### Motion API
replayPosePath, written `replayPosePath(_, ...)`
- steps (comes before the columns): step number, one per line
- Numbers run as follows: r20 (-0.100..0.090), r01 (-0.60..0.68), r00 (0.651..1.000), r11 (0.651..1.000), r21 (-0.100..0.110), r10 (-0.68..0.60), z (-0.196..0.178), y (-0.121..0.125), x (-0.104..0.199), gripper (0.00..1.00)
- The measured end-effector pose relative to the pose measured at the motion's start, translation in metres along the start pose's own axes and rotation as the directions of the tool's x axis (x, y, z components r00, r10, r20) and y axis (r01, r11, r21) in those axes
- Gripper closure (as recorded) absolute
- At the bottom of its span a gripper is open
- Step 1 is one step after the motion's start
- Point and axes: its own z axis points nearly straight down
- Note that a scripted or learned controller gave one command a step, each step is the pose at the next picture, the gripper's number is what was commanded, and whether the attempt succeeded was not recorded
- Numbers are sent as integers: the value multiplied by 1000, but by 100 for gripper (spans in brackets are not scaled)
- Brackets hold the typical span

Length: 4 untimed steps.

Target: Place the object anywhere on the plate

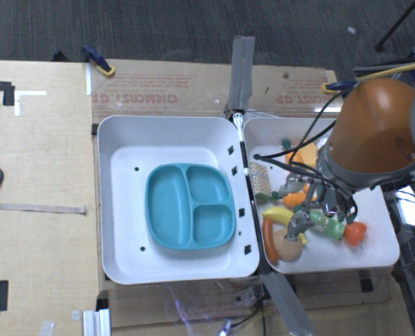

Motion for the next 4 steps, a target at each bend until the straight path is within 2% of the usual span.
replayPosePath(4,0,0,1000,1000,0,0,0,0,0,0)
